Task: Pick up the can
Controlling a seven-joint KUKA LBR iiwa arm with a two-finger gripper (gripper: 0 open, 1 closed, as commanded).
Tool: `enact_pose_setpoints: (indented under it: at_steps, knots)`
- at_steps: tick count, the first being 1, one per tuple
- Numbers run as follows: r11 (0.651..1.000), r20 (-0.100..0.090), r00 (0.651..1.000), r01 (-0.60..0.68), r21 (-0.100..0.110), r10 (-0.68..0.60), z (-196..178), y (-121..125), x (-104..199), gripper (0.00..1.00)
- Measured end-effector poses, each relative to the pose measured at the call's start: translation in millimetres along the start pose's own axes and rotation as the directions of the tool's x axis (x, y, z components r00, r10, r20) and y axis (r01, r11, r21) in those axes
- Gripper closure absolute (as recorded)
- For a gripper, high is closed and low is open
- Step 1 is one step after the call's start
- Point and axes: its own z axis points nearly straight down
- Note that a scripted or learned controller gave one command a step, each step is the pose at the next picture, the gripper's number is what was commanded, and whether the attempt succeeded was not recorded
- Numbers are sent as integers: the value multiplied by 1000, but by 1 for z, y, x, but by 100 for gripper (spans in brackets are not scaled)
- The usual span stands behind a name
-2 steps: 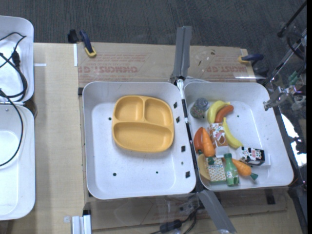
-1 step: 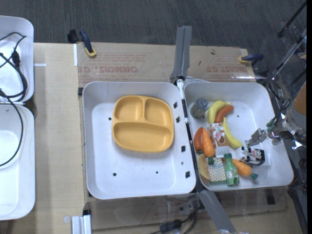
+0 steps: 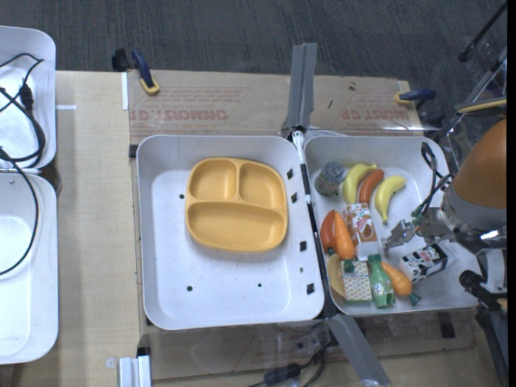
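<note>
So from the overhead camera, my grey arm with the orange band [image 3: 484, 172] comes in from the right and hangs over the right-hand shallow white bin [image 3: 419, 145]. My pincer [image 3: 401, 235] sits low over the middle of that bin, metal fingertips pointing left, and they look slightly apart with nothing between them.

The can, a small dull grey round tin [image 3: 329, 179], is up in the back left corner of the same bin, right beside the divider between the bins. It's well apart from my pincer, with other stuff in between. Just right of the can are two yellow plastic bananas [image 3: 355, 181] with a red-orange pepper-shaped piece [image 3: 370, 186] wedged between them.

Closer to my pincer there's a small printed carton with a red and white label [image 3: 361, 222], and left of that an orange carrot-shaped toy [image 3: 343, 236] leaning on a red rounded thing [image 3: 327, 230]. At the front of the bin there's a green bottle [image 3: 379, 281], a second small orange carrot [image 3: 397, 280] and a little green-and-white box [image 3: 354, 281]. A black-and-white cow-print carton [image 3: 424, 260] lies just below my pincer.

The left white bin [image 3: 161, 280] has a yellow three-compartment plastic plate [image 3: 237, 205] lying flat toward its back. Both bins sit on the cardboard-covered table [image 3: 201, 103].
</note>
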Motion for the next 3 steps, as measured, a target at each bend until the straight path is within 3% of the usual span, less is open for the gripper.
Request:
enact_pose_setpoints:
  at_steps: [1, 2, 3]
  knots:
    - [999, 0, 999, 50, 1, -50, 1, -4, 6, 0]
    - [1000, 1, 1000, 29, 1, -29, 0, 49, -8, 0]
    - [999, 2, 999, 55, 0, -55, 0, 116, 34, 0]
